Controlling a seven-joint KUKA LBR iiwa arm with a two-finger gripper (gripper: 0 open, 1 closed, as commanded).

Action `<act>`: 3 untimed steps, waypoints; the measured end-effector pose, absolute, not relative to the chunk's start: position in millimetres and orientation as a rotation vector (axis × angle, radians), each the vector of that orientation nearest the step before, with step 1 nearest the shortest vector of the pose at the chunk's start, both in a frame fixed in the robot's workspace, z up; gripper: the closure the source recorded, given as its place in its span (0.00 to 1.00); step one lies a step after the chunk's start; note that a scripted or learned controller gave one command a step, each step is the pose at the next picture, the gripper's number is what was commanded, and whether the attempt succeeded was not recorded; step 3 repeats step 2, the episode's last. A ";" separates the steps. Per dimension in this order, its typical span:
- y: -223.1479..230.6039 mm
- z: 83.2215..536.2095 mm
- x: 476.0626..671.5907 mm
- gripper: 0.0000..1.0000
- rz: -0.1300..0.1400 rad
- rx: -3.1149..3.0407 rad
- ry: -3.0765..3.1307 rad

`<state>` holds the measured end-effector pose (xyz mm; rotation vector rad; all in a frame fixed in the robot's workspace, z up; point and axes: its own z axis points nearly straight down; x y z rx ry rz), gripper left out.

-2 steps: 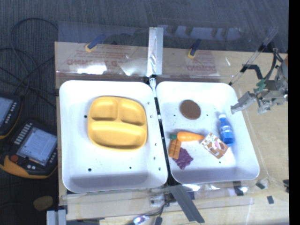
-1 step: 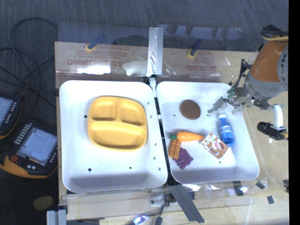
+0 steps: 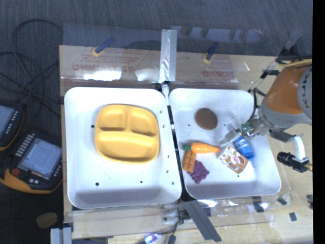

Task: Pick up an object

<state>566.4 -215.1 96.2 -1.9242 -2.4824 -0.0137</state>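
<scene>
1. White plastic bins, two of them, sit side by side on the counter: the left bin holds one yellow divided tray, the right bin holds the loose things.
2. In the right bin I count one brown disc, one carrot, one orange ridged piece, one purple bunch, one printed packet and one blue item.
3. The hand hangs low over the right side of that bin, just beside the blue item and packet; whether it is spread or pressed together I cannot tell.
4. Risk: the blue item touches the packet, so a pinch may catch both or push one aside.
5. Risk: the flat packet may slip from the pinch.
6. Risk: the carrot, ridged piece and purple bunch crowd together, so a reach there could knock neighbours.
</scene>
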 end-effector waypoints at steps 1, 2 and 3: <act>-215.7 104.3 566.1 1.00 -0.010 -1.925 -2.482; -172.7 224.4 567.7 1.00 0.000 -1.867 -2.528; -172.7 224.4 567.7 1.00 0.000 -1.867 -2.528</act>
